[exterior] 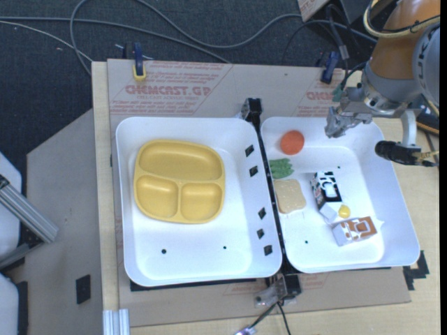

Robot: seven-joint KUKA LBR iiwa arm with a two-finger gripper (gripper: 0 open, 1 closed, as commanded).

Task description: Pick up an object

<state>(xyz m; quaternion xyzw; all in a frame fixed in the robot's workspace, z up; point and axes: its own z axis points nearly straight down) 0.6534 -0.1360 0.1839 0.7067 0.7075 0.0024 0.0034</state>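
Note:
My gripper (340, 125) hangs over the back edge of the right bin (391, 187), a little right of an orange ball (292, 142). Nothing shows between its fingers. Further toward the front of that bin lie a green item (280, 167), a tan bread slice (290, 195), a black-and-white carton (326, 187), a small yellow piece (343, 211) and a brown-and-white box (355, 229). The arm's orange band (408, 19) rises at the top right.
The left bin (140, 250) holds a yellow divided plate (179, 180). A black divider with clips (262, 187) runs between the bins. Clamps (140, 63) hold the cardboard base at the back. Cables trail across the dark floor behind.

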